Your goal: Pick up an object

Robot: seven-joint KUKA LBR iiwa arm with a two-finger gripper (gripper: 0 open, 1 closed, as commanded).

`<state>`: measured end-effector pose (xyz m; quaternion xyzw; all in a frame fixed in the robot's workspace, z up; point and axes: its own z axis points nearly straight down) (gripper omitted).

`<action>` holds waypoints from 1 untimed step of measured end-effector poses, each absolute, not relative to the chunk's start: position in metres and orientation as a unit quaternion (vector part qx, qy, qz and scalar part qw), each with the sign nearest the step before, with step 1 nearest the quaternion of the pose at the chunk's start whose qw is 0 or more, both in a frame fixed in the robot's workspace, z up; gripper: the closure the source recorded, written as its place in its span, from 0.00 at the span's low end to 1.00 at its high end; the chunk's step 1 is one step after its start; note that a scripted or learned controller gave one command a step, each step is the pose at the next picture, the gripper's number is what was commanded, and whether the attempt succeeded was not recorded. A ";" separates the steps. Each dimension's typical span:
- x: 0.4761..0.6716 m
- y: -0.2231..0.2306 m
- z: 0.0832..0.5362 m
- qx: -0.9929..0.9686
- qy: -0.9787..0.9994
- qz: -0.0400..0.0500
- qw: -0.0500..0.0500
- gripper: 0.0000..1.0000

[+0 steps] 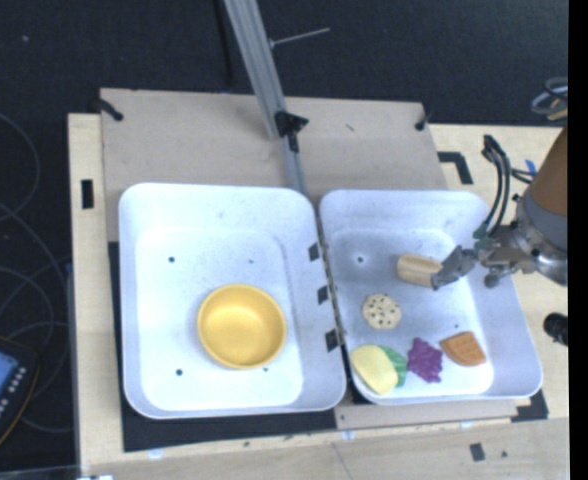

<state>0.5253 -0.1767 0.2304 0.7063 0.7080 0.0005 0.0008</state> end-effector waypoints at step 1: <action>0.525 -0.177 0.230 0.707 0.708 0.001 0.001 0.00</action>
